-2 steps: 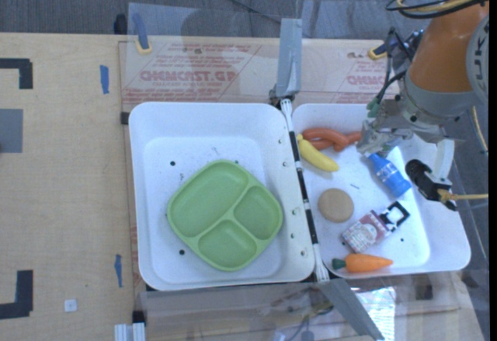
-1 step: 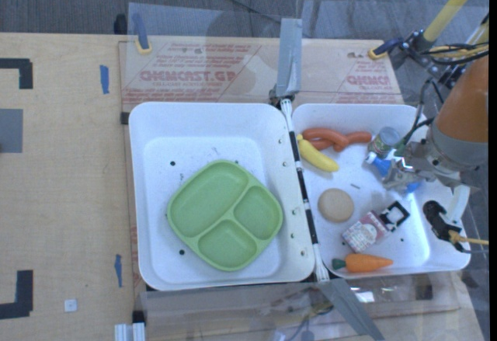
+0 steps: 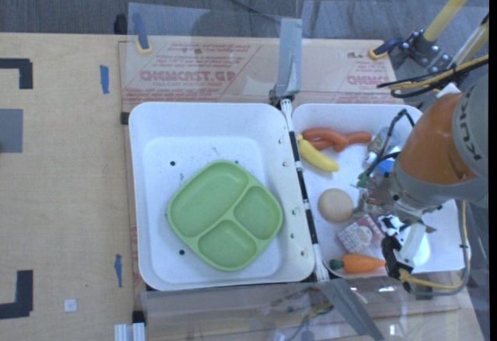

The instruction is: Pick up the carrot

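- Grey and orange arm over the right bin, tool low near the front edge; grip state impossible to tell.
- Just beside it, orange carrot lying flat in the front corner, green stub pointing left.
- Probably light, stiff, smooth plastic; best pinched across the thicker middle.
- Nearby: egg, banana.

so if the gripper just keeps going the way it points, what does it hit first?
Probably the carrot: the gripper aims down toward the right bin floor beside it. Depth is unclear; it could land on bare floor just right of it.
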`<action>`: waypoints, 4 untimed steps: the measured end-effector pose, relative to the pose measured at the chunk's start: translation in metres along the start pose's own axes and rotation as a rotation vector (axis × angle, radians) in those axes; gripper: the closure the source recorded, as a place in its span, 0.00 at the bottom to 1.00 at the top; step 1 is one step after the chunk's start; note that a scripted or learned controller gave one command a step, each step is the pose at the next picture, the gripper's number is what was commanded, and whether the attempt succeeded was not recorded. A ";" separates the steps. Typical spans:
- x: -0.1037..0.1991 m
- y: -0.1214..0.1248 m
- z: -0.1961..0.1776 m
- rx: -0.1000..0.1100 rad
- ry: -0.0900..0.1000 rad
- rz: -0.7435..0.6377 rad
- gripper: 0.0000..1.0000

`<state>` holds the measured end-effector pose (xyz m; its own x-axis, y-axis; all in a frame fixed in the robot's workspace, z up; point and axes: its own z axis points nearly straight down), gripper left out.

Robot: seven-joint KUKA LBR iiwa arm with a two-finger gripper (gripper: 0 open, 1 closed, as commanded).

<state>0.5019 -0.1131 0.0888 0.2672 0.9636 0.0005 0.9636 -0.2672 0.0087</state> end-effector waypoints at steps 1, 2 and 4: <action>0.013 -0.023 0.000 -0.003 0.001 0.402 1.00; -0.004 0.022 -0.104 0.011 -0.004 0.516 1.00; 0.017 -0.011 0.001 0.002 -0.004 1.098 1.00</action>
<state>0.4954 -0.0935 0.0880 0.9796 0.2007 0.0036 0.2007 -0.9796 0.0045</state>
